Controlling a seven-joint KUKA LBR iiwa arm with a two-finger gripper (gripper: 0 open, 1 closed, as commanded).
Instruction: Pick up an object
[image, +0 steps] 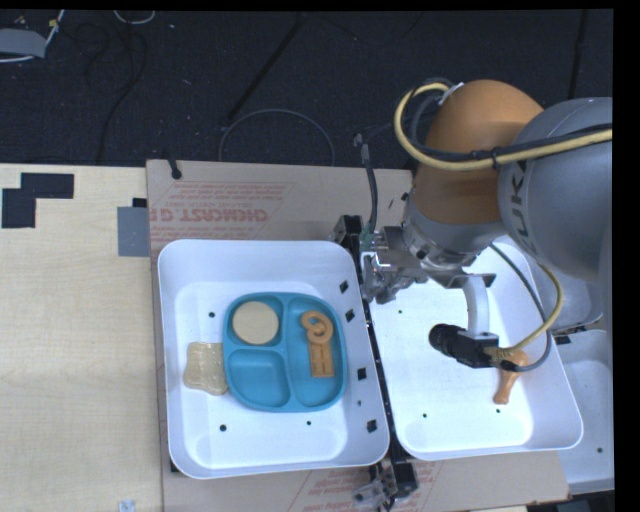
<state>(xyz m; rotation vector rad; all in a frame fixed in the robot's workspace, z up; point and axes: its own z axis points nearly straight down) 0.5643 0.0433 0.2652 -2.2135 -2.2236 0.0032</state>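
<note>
The grey arm with its orange band reaches in from the right of the frame, and its tool (383, 268) sits upper middle, over the seam where the two bins meet; whether it is released or clenched cannot be told, and nothing is seen in its grasp. In the left shallow white bin (200, 300) lies a blue plastic three-compartment tray (262, 380). Its upper-left compartment holds a round tan disc (254, 322) and its right compartment a tan wooden key-shaped piece (319, 346). A pale yellow spongy block (205, 367) touches the tray's left edge. In the right shallow white bin (440, 410), toward its right side, a small orange-brown stick (503, 386) lies tilted. Both bins rest on a pale wooden tabletop (70, 350).
</note>
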